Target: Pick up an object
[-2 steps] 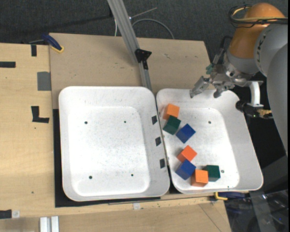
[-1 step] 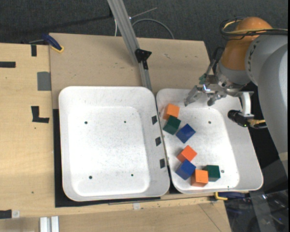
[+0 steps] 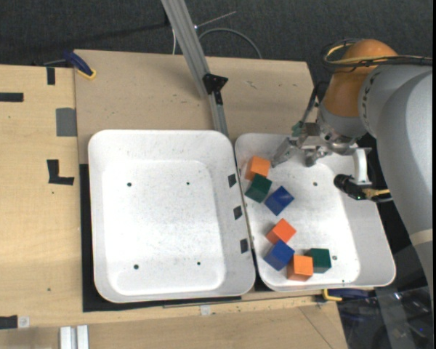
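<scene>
Several coloured blocks lie in the right bin [image 3: 363,227]. An orange block [image 3: 259,167] sits at the back left, with a dark green block [image 3: 259,188] and a blue block [image 3: 278,200] just in front of it. Nearer the front are another orange block [image 3: 281,231], a blue block [image 3: 280,254], a third orange block [image 3: 301,266] and a green block [image 3: 320,259]. My gripper [image 3: 294,156] hovers over the bin's back part, just right of the first orange block. It is open, with nothing between its fingers.
The left bin [image 3: 160,217] stands beside the right one, sharing a raised rim. A slanted metal pole [image 3: 196,57] crosses the back of the bench. The grey arm [image 3: 400,122] fills the right side, above the right bin's edge.
</scene>
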### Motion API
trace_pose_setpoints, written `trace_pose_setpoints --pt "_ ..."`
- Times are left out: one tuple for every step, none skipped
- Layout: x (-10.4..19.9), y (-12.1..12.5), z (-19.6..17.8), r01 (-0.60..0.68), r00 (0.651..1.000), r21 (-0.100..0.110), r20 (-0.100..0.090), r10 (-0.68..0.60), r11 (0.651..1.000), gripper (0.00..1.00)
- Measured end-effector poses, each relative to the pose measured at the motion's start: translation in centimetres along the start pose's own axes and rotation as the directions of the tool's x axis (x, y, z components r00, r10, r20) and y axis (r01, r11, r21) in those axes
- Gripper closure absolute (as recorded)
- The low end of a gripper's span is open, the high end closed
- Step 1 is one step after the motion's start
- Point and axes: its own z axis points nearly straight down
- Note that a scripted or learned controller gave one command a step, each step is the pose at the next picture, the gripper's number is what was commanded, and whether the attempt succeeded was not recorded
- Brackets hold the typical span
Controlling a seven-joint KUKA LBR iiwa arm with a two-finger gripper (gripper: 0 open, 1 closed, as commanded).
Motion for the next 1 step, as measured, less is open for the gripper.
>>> trace_pose_setpoints --pt "0.06 0.08 -1.18 0.002 1.0 -0.002 0.001 -0.002 1.0 1.0"
